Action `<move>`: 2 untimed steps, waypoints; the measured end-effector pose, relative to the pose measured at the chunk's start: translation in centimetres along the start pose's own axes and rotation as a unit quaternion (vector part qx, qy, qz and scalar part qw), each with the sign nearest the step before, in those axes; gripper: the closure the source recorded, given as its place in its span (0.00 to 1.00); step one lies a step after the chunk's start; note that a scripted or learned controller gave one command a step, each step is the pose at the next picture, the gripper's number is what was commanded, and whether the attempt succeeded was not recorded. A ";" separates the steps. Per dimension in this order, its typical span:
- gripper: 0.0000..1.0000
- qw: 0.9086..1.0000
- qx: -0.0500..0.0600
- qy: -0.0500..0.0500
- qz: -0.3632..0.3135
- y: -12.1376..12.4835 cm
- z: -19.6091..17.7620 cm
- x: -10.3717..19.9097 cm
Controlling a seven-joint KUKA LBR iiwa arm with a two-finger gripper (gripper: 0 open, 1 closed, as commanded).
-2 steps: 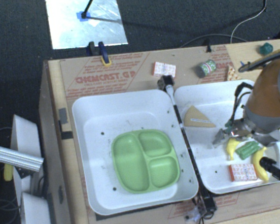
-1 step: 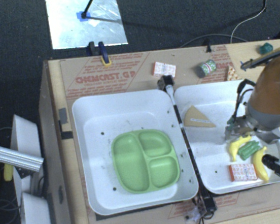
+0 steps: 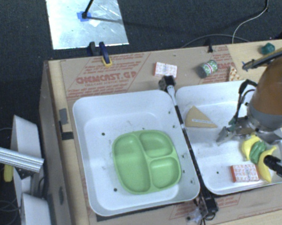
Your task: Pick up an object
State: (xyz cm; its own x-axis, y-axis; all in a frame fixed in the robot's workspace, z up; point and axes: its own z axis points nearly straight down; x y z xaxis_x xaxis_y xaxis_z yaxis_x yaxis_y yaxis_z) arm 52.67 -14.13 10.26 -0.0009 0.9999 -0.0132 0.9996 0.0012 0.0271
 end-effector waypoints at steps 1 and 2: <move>0.00 1.000 0.012 0.005 0.000 -0.8 -7.1 -5.0; 0.00 1.000 0.013 0.006 0.000 -0.5 1.9 -4.2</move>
State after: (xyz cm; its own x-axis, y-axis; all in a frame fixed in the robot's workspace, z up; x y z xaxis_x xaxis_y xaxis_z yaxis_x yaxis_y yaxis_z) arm 52.24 -18.32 8.43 -0.0009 1.0000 -0.0006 1.0000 0.0009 0.0020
